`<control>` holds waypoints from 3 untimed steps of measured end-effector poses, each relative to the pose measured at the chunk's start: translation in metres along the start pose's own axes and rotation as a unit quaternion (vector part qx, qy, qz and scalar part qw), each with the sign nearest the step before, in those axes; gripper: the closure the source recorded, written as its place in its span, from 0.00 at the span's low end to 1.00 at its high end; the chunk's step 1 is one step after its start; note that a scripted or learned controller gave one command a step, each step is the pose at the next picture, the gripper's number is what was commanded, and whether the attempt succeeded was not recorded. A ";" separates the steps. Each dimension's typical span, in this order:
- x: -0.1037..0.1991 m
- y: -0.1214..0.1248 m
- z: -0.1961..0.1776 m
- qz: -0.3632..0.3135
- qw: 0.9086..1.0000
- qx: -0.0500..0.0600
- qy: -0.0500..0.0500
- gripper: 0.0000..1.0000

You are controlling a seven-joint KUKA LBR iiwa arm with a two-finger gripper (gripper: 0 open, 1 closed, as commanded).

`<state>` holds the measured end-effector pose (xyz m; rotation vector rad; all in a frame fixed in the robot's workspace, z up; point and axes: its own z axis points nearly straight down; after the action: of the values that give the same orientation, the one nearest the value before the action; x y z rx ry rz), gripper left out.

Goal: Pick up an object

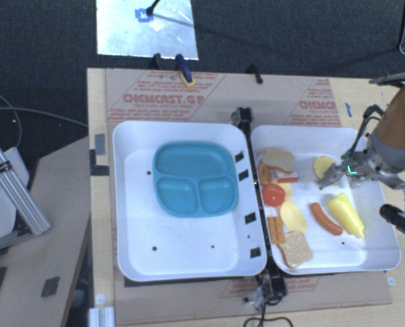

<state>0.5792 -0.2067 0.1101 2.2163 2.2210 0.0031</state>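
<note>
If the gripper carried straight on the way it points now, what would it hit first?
Probably the round yellow toy food piece just ahead of the gripper, which points toward the view's left; height above it is unclear.

floor: dark carpet (39,39) | counter (97,101): pale wood under printed cardboard sheet (161,97) | top: shiny metal plate (131,22) on floor | left: aluminium frame rails (11,189) | cables (25,114) trailing on carpet

cam: 1 fixed, overhead | slanted down | both bins (189,131) in frame
</note>
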 end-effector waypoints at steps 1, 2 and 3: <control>0.056 0.066 0.026 -0.005 1.000 -0.001 0.001 0.00; 0.052 0.064 0.014 -0.002 1.000 0.000 0.001 1.00; 0.082 0.076 0.021 0.002 1.000 0.006 0.000 1.00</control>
<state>0.6551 -0.1249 0.0890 2.2273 2.2216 -0.0106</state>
